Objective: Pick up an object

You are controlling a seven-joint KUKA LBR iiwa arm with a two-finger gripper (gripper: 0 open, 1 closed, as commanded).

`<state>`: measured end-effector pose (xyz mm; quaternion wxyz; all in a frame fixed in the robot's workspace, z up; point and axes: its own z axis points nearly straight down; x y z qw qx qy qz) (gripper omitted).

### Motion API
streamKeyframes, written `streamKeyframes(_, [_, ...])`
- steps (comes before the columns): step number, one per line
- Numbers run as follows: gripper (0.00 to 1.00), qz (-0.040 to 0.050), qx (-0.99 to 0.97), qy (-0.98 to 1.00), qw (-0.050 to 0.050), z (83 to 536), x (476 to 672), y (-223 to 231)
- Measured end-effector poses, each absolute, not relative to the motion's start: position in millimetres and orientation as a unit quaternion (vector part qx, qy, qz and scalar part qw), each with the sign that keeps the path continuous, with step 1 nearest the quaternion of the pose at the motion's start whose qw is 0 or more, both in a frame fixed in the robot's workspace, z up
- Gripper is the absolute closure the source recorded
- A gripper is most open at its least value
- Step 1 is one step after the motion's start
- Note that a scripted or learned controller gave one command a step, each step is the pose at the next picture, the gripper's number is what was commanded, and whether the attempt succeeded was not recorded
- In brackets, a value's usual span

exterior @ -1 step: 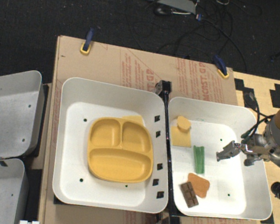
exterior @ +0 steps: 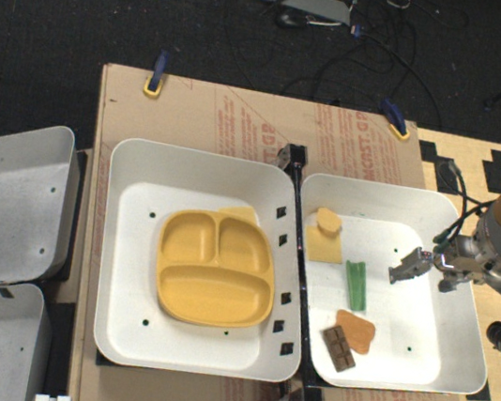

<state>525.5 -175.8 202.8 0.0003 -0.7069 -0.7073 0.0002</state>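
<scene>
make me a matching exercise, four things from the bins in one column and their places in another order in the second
Things:
1. divided yellow tray
2. green stick
3. brown bar
4. gripper

Places:
A. right bin, nearest the front edge
B. above the right bin, near its right wall
C. left bin
D. middle of the right bin

Pairs: 1-C, 2-D, 3-A, 4-B
</scene>
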Motion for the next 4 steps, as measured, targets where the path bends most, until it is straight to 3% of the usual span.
streamKeyframes(2, [0.00, -0.0005, -0.708, -0.706, 0.000, 91, 531.9, -173])
streamKeyframes(3, [1.00, -0.0015, -0.708, -0.706, -0.002, 105, 533.2, -173])
streamKeyframes(4, [1.00, -0.0010, -0.706, -0.708, -0.002, 166, 531.1, -168])
